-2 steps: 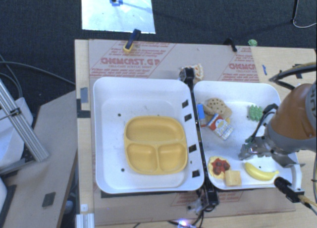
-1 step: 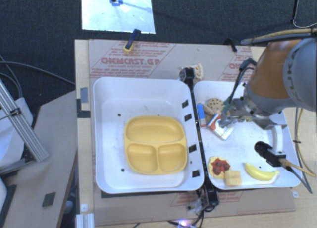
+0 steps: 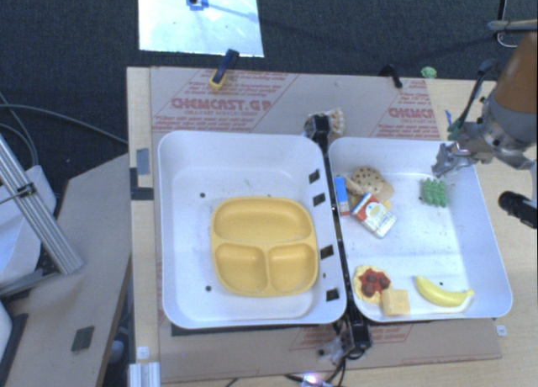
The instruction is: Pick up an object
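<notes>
I am looking down on the worktop [image 3: 277, 95], which is carrying two shallow white bins side by side. I am taking the black divider [image 3: 329, 209] between them as my landmark. Left of the divider, the left bin [image 3: 181, 175] is holding one yellow tray [image 3: 265, 245] with three compartments, sitting low and toward the divider; bare white floor is running along that bin's far and left walls, giving the widest free room. Right of the divider, the right bin [image 3: 479, 234] is keeping an open patch through its middle, between the things near the divider and its right wall.

The arm [image 3: 514, 95] is reaching in over the right bin's far right corner, well away from the divider. Its claw [image 3: 444, 162] is hanging just above the bin floor; I cannot tell how it is set.

Counting the right bin: one banana [image 3: 442, 293] is lying by the near wall, one cookie [image 3: 367, 180] is sitting close to the divider, one red-and-white packet [image 3: 372, 214] is just nearer than it, one blue piece [image 3: 341, 192] is against the divider, one small dish of red fruit [image 3: 371, 281] and one yellow cube [image 3: 395, 301] are touching near the near corner, and one green cluster [image 3: 434, 192] is lying just below the claw, apart from it.
</notes>
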